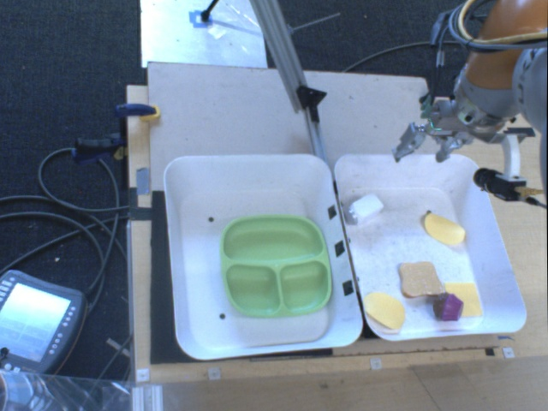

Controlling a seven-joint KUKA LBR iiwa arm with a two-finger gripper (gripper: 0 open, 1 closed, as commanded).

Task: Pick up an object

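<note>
On the floor at far left lies 1 teach pendant with lit screen; text on it is too small to read. On the bench's left edge sit 2 clamps, 1 w/ yellow tip and 1 dark blue.

There are 2 white bins. Left bin holds 1 green tray w/ 3 compartments. Right bin holds 6 objects: 1 white block near its back-left corner, 1 yellow oval piece at the front, 1 toast slice, 1 purple piece touching the toast's front corner, 1 yellow flat square just beside the purple one, and 1 more yellow oval farther back. No brand or label is readable.

The gripper hangs over the back rim of the right bin, fingers spread apart, nothing between them.
</note>
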